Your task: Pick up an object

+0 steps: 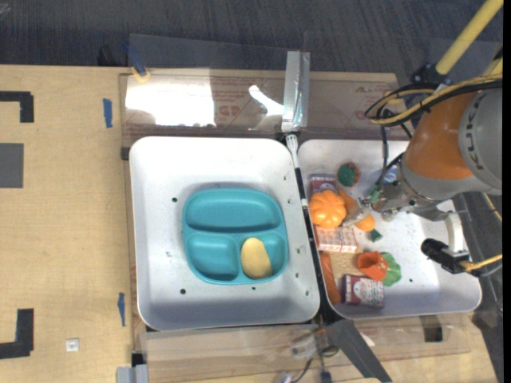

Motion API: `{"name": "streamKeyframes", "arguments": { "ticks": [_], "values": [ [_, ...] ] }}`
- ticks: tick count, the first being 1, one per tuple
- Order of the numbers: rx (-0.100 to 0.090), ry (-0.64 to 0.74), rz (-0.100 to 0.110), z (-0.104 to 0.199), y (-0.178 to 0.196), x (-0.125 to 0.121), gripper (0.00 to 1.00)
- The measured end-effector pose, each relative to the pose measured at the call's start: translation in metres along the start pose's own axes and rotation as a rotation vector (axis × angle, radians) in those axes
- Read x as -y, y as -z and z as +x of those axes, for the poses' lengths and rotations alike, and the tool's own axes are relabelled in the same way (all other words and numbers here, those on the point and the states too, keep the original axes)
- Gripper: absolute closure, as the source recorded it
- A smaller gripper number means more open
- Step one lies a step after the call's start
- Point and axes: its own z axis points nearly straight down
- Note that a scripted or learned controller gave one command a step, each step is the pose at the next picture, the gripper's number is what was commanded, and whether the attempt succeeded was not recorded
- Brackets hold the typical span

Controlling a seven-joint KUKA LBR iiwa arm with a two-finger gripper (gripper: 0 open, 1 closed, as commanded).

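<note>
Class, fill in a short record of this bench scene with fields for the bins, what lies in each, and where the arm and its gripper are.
left bin: holds a teal divided tray
tray contents: a yellow potato-like item in its lower right compartment
right bin: holds several small toy foods
items there: orange pumpkin, green round item, orange and green pepper, red labelled can
arm: reaches in from the right over the right bin
gripper: low, just right of the pumpkin
jaws: state cannot be told
</note>
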Motion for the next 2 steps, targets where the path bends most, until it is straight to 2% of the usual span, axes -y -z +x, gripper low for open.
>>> {"name": "streamKeyframes", "arguments": {
  "ticks": [1,2],
  "values": [
    [0.001,-0.001,-0.004,-0.001,0.009,-0.002,1.0],
    [-0.002,-0.052,0.002,0.042,0.099,-0.054,1.0]
  ]
}}
